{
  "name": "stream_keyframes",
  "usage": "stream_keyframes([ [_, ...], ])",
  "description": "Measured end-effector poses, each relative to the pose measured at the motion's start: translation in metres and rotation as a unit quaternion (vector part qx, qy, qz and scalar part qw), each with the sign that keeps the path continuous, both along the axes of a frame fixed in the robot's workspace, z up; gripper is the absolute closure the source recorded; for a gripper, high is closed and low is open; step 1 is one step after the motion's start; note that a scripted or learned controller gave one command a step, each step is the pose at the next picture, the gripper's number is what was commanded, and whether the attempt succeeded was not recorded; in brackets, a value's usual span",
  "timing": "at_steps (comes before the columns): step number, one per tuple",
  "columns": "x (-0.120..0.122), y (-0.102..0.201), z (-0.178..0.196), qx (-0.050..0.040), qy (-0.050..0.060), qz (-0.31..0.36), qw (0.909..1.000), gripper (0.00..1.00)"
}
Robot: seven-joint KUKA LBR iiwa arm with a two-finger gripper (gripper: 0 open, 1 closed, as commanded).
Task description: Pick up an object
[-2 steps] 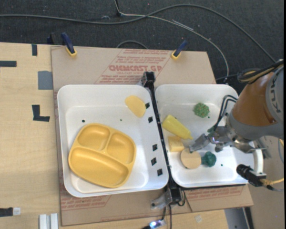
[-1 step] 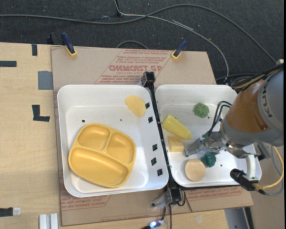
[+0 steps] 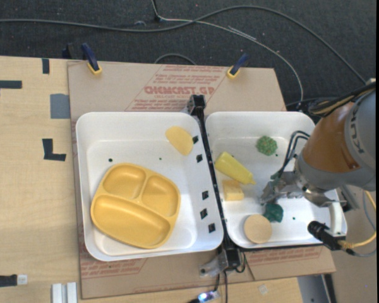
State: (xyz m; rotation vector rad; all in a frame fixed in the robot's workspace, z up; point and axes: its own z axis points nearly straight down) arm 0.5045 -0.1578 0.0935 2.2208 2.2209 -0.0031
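Surface carrying two white bins; pincer (image 3: 270,194) hovering over small dark-green lump (image 3: 274,213) near right bin's (image 3: 290,117) front edge, finger state unclear. Risk: nudging round tan disc (image 3: 258,228) alongside, missing grasp.

Fixed overhead, angled down on bench (image 3: 25,169) and both white bins (image 3: 88,131); moderately near, apparently from the front.

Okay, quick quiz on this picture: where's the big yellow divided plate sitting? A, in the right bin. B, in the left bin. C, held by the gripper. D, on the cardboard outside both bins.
B: the yellow divided plate lies flat on the floor of the left bin, while the gripper is over the right bin near a small dark green object.
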Motion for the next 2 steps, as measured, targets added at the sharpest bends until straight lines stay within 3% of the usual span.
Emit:
stream_keyframes([
  [2,-0.011,0.006,0.112,0.0004,-0.002,0.001,1.0000,1.00],
])
